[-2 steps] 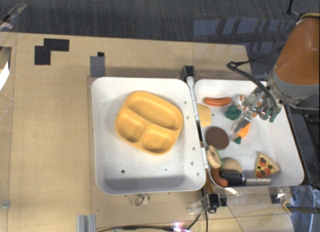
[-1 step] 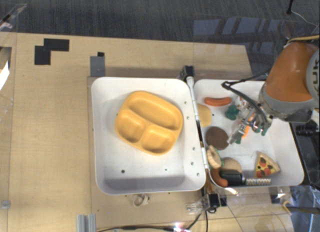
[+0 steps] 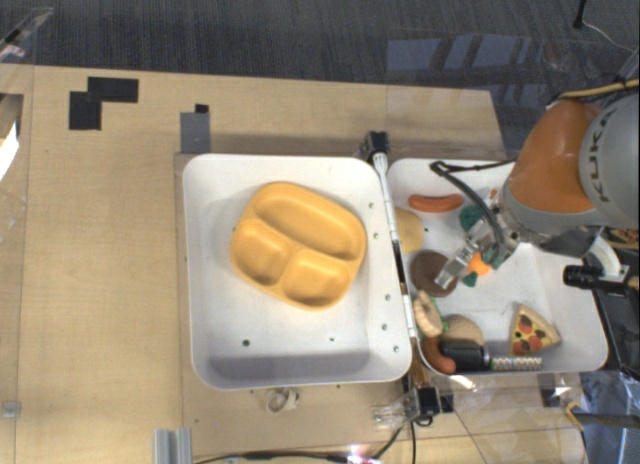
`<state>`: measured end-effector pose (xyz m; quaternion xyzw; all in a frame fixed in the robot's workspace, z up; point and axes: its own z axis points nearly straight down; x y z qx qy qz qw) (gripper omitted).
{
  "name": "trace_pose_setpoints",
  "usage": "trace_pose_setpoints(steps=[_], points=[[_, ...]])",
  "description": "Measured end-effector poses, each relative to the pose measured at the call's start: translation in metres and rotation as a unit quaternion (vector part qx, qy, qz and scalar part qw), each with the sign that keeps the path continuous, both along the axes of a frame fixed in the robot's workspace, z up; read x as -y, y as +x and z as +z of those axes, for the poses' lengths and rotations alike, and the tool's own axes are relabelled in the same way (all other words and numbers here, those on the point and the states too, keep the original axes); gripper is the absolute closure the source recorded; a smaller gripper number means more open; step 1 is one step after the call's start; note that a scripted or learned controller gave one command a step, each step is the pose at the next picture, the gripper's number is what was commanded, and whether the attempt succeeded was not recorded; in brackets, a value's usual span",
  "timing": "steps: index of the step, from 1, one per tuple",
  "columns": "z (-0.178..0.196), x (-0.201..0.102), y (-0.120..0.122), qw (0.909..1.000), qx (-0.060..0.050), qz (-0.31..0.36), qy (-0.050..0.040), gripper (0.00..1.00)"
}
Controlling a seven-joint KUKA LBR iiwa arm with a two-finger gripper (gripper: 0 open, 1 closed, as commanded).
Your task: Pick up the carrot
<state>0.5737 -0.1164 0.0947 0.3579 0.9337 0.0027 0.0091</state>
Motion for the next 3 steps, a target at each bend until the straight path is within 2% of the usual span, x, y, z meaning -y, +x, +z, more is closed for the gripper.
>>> trace_pose_setpoints(steps=[1, 2, 3], points=[[0.000, -0.018, -0.017, 0.9833, 0.005, -0.182, 0.0021, 0.00], [0.001, 0.068, -0.038, 0.9907, 0.004, -0.136, 0.0002, 0.00], [0.001, 0.080, -0.072, 0.9846, 0.007, -0.174, 0.0087, 0.00]])
